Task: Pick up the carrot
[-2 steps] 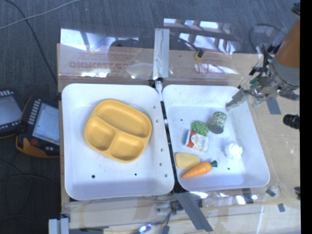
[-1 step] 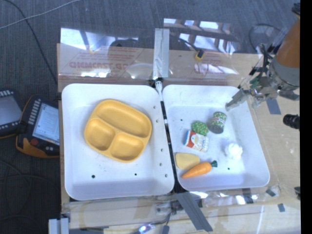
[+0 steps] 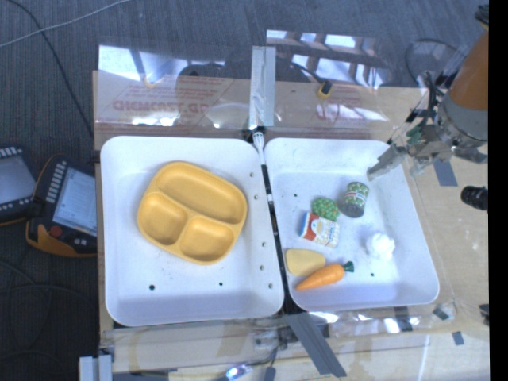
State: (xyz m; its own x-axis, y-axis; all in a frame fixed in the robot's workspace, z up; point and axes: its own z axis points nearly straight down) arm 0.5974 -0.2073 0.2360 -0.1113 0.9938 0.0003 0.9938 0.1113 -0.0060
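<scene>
The orange carrot (image 3: 321, 276) with its green stem end lies flat near the front edge of the right bin (image 3: 413, 284), its tip pointing left. My gripper (image 3: 384, 163) hangs over the back right corner of that bin, far behind and to the right of the carrot. Nothing shows in its grasp.
Just behind the carrot sit a pale yellow wedge (image 3: 304, 260), a small carton (image 3: 320, 228), a green item (image 3: 324, 208), a green-labelled can (image 3: 355, 198) and a white lump (image 3: 381, 245). A yellow divided plate (image 3: 192, 211) lies in the left bin (image 3: 127, 292).
</scene>
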